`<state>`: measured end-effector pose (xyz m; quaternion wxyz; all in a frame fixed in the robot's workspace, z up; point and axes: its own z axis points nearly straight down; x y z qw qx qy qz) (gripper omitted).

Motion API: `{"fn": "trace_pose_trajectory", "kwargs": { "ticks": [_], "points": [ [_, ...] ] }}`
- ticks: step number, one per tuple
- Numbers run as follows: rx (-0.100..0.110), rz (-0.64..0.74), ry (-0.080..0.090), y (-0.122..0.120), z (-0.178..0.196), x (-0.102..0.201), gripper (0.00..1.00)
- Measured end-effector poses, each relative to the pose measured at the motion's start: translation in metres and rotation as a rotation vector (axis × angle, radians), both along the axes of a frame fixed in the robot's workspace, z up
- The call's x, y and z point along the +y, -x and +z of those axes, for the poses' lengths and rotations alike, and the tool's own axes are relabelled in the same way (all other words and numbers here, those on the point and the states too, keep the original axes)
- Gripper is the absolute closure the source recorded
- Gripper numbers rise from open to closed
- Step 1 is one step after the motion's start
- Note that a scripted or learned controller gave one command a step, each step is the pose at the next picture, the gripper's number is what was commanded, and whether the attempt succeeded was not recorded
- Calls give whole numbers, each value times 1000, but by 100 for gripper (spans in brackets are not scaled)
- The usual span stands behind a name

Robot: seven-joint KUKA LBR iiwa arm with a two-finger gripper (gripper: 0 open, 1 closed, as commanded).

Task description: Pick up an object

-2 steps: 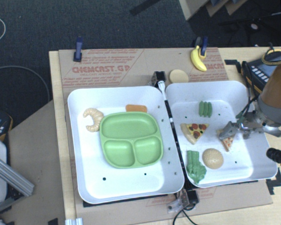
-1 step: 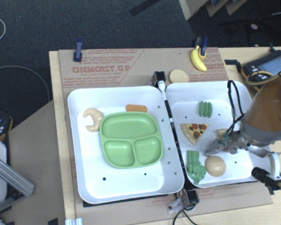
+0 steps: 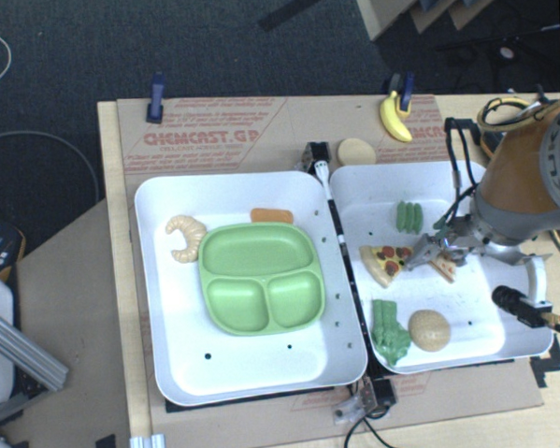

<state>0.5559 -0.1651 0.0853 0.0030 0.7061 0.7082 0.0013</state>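
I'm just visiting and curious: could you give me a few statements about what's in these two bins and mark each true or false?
1. The green tray sits in the left bin. True.
2. The banana lies inside the right bin. False: it lies on the bench beyond the bins.
3. The hand is over the right bin, near the pizza slice. True.
4. The croissant rests in the tray. False: it lies beside the tray, on the bin floor.
5. A round bread roll lies next to a leafy green item at the right bin's near edge. True.
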Motion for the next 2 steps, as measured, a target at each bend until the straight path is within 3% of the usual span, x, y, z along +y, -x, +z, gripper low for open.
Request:
{"fn": "trace_pose_trajectory", "kwargs": {
  "ticks": [1, 2],
  "points": [
    [3, 1, -1, -22, 0, 70, 0],
    [11, -4, -4, 14, -1, 73, 0]
  ]
}}
